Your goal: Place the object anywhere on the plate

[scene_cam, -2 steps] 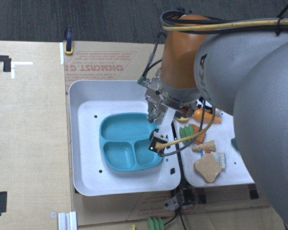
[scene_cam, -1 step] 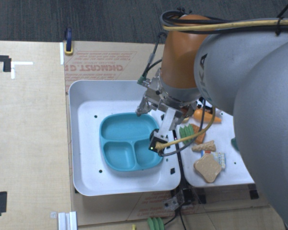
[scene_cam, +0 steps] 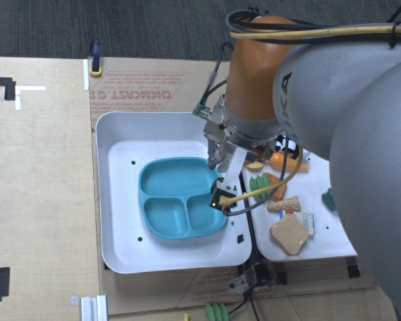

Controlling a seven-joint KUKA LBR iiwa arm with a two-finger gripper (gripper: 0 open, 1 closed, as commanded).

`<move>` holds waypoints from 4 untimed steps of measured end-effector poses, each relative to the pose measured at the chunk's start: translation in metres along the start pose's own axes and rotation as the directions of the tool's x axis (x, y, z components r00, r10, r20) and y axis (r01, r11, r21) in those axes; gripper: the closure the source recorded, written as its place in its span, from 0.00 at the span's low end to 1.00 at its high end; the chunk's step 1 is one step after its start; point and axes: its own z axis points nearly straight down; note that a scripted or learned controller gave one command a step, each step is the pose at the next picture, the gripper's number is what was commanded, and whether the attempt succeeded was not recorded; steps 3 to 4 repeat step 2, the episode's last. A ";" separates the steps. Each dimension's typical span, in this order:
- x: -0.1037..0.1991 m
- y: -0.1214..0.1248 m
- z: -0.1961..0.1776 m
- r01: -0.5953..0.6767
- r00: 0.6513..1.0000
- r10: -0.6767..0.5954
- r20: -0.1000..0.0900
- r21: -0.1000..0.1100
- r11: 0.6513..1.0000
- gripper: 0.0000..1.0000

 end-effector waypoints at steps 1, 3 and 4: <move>0.027 -0.037 0.041 -0.007 1.000 0.007 -0.003 -0.001 1.000 1.00; 0.027 -0.037 0.041 -0.009 1.000 0.009 -0.003 -0.001 1.000 0.00; 0.027 -0.037 0.041 -0.009 1.000 0.009 -0.003 -0.001 1.000 0.00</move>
